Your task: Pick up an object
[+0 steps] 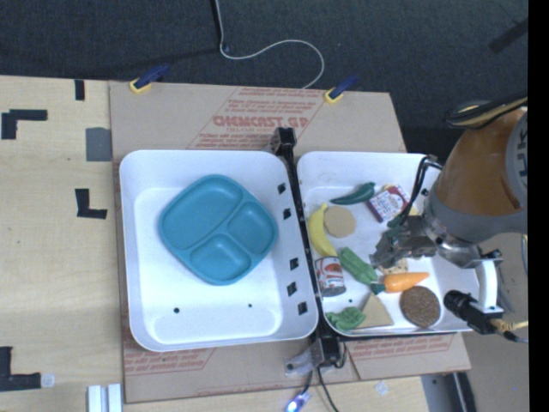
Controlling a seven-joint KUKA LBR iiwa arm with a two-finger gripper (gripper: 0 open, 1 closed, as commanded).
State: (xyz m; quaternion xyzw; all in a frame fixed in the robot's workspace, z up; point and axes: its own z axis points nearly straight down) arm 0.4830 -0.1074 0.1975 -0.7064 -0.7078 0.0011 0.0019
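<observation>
Cookie (419, 306), carrot (405, 281) crowd gripper (393, 249); tray (218, 228) apart.

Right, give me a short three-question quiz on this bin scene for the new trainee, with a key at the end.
1. True or false: the blue divided plate lies in the right bin.
2. Which item lies nearest the claw? A) the carrot B) the banana C) the brown round cookie
3. Fill in: the small can lies close to the ____ that separates the two bins.

Key
1. False; it lies in the left bin.
2. A; the carrot sits just below the claw.
3. Divider; the can is at the right bin's left side, below the banana.
</observation>
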